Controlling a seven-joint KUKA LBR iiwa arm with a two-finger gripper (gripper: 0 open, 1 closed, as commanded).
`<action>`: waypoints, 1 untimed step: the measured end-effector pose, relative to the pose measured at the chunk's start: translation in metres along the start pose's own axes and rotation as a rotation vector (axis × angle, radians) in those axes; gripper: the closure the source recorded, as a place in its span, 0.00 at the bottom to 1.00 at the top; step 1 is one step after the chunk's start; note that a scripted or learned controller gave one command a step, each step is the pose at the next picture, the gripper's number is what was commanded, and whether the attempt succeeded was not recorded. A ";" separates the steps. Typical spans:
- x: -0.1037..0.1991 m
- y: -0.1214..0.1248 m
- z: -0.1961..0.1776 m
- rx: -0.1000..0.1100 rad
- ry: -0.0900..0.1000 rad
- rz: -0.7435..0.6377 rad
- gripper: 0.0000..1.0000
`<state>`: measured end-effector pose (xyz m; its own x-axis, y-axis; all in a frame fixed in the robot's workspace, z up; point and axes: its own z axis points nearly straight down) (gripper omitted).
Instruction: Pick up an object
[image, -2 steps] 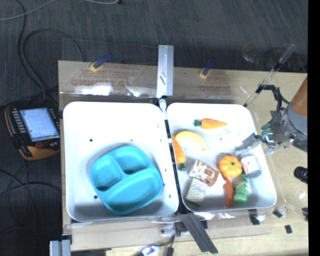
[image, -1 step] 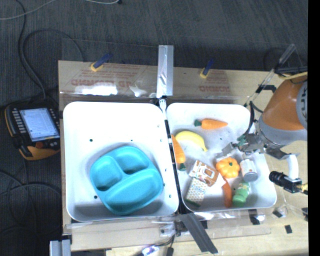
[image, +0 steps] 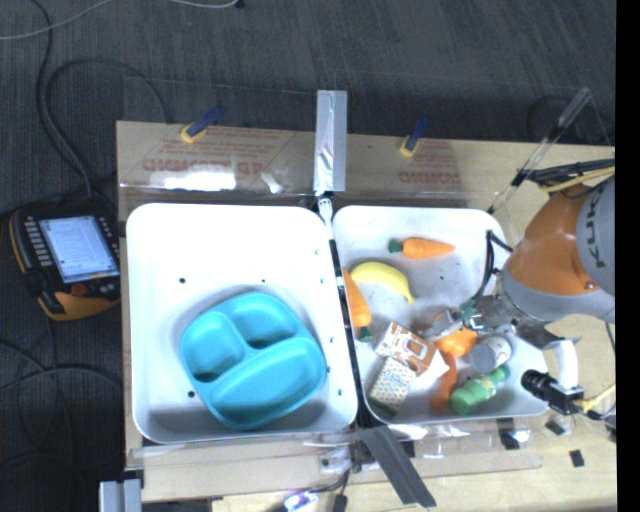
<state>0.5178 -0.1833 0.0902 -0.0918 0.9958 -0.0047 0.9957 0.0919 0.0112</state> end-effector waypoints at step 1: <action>0.001 0.001 -0.009 0.000 0.002 -0.001 1.00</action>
<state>0.5183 -0.1821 0.0988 -0.0930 0.9957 -0.0026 0.9956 0.0931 0.0113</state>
